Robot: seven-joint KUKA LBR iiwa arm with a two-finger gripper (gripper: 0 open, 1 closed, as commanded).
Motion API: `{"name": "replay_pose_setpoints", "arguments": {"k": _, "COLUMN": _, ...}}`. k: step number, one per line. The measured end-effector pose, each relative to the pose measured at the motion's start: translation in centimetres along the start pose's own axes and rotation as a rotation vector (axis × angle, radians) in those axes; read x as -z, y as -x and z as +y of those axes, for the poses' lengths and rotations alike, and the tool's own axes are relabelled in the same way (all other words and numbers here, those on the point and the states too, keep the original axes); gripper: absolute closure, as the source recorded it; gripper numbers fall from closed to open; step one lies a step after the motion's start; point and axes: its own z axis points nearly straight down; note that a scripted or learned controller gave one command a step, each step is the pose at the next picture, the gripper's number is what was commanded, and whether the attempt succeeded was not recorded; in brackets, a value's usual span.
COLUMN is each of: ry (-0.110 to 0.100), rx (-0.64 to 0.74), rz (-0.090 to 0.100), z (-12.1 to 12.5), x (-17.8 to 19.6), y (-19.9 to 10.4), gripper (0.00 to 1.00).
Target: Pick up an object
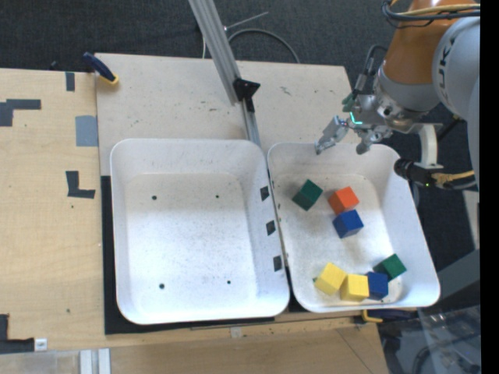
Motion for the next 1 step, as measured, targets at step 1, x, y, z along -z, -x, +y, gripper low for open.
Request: {"name": "replay_pose_setpoints", "arguments": {"k": 1, "ry": 0.004, "rx": 0.001, "rz": -0.001, "z": 0.08, "x": 0.26, "y": 0.0, "gripper": 0.0}}
